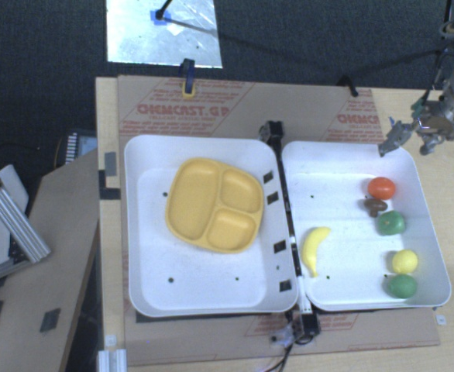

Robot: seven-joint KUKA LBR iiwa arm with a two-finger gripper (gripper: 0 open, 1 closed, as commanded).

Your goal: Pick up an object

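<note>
You see a yellow tray (214, 204) in the white left bin (146, 285). The right bin (343, 285) holds a yellow banana (314, 248), an orange ball (381, 187) and green fruits (391, 223).

**Robotics lab bench, not a home**

Test rig setup: gripper (411, 136) of an industrial arm hangs at the far right corner of the right bin (343, 161). Left of it, a second white bin (146, 231), both clamped together on printed cardboard sheeting (211, 107) over a plain bench (107, 130). Toy fruit (381, 187) just below the gripper, yellow divided tray (214, 204) well to its left. Aluminium framing (10, 215) at far left, dark carpet (41, 37) and foil sheet (163, 20) beyond. Loose cabling (289, 338).
</note>
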